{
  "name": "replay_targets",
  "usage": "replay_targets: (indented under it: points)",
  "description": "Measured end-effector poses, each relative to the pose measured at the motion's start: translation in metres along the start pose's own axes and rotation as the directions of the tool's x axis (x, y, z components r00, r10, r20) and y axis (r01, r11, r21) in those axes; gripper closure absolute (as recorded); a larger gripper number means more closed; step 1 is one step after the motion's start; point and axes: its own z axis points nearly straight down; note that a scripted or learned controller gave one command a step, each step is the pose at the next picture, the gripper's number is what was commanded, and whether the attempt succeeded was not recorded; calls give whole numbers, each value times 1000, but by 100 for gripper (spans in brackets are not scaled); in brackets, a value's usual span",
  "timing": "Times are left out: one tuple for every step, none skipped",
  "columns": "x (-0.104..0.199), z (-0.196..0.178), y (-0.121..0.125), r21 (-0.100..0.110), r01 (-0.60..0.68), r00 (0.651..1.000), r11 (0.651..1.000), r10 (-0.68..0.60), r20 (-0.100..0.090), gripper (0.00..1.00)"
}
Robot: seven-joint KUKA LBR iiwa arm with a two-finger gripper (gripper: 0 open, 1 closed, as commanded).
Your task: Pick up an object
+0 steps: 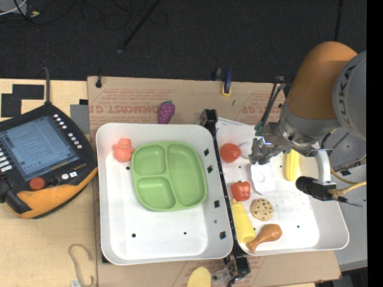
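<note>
My gripper hangs low over the back of the right bin, just above a white object. A red tomato lies to its left and a yellow corn cob to its right. Toward the front of the bin lie a red pepper, a cookie, a yellow bottle and a chicken drumstick. I see nothing held in the gripper.
The left bin holds a green divided plate and a pink-orange toy. Purple grapes lie on the cardboard behind it. A teach pendant sits at the far left, and a yellow item at the front edge.
</note>
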Motion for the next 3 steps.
replay_targets:
  points:
    - [30, 9, -38, 1, -1, 1000, 1000, 1, 0, 100]
    - [60, 0, -90, 1, -1, 1000, 1000, 1, 0, 100]
    - [73, -10, -90, -4, -2, 1000, 1000, 2, 2, 100]
